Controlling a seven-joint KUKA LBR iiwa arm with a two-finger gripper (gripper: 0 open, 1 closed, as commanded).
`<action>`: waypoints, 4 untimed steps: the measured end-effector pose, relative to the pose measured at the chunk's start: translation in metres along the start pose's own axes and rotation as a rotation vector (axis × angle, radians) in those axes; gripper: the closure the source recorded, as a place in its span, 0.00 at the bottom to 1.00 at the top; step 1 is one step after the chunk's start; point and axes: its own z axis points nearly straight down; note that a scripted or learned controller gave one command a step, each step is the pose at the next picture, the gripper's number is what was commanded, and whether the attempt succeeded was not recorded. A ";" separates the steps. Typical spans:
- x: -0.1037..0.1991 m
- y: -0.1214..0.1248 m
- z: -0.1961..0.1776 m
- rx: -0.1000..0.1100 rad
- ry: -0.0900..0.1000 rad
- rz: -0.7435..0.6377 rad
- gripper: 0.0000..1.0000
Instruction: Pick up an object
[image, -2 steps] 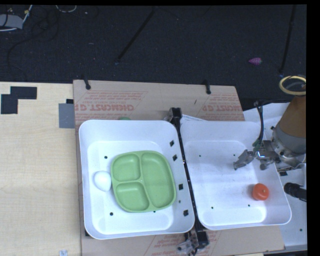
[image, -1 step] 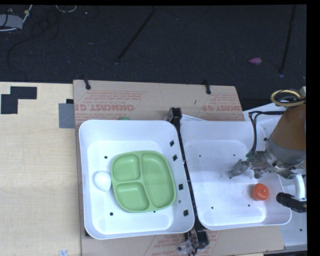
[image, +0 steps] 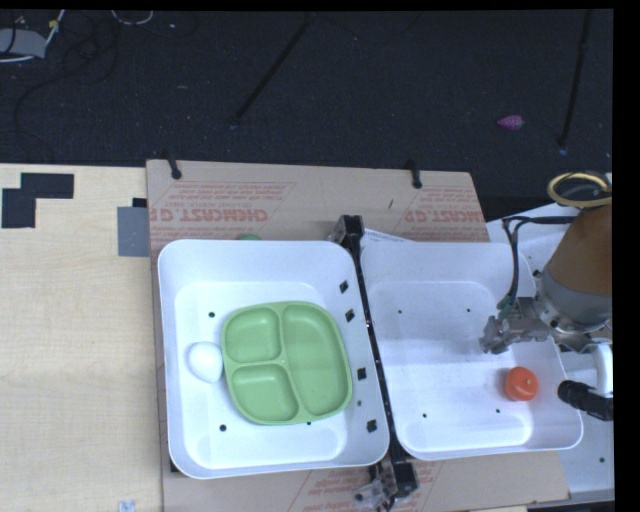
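A small orange-red round object lies near the right end of the right bin. My gripper hangs over that bin's right side, just up and left of the orange object and apart from it; nothing shows between its fingers. In the left bin a green three-compartment plate lies flat, with a white egg-shaped object touching its left edge.
A black divider with clips runs between the two bins. Both bins rest on a cardboard sheet. The arm's orange band and grey wrist stand over the bench's right edge.
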 end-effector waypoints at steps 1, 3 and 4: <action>0.006 0.004 -0.061 -0.008 -0.003 -0.005 1.00; 0.051 -0.002 -0.099 -0.002 0.000 -0.005 1.00; 0.106 -0.003 -0.089 0.000 0.001 -0.007 1.00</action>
